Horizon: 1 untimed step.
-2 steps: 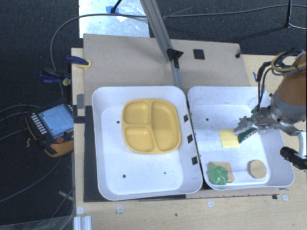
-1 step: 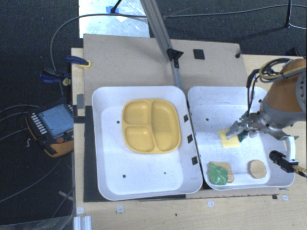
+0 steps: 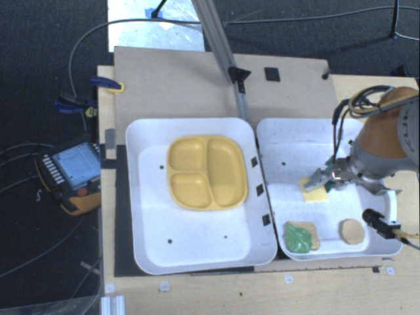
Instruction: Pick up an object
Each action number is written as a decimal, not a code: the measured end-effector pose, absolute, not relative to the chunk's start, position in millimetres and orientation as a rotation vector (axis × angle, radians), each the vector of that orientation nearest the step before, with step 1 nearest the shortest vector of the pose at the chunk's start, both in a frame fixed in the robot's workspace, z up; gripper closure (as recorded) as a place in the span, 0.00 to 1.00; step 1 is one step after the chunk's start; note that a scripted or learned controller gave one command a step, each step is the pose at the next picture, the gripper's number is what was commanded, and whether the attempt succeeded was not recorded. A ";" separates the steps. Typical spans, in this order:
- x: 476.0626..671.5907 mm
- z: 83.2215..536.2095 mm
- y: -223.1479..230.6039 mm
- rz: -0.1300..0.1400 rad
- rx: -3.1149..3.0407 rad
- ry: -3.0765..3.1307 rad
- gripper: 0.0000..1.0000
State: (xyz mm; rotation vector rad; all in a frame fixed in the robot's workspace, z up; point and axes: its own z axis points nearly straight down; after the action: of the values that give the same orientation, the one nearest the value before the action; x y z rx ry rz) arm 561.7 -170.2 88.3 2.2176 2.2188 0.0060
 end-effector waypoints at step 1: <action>564.2 101.0 -170.6 0.013 2.211 2.214 1.00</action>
State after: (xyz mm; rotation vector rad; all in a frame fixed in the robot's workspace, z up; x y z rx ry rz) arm 564.2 -170.6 101.0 2.2114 2.2139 0.0127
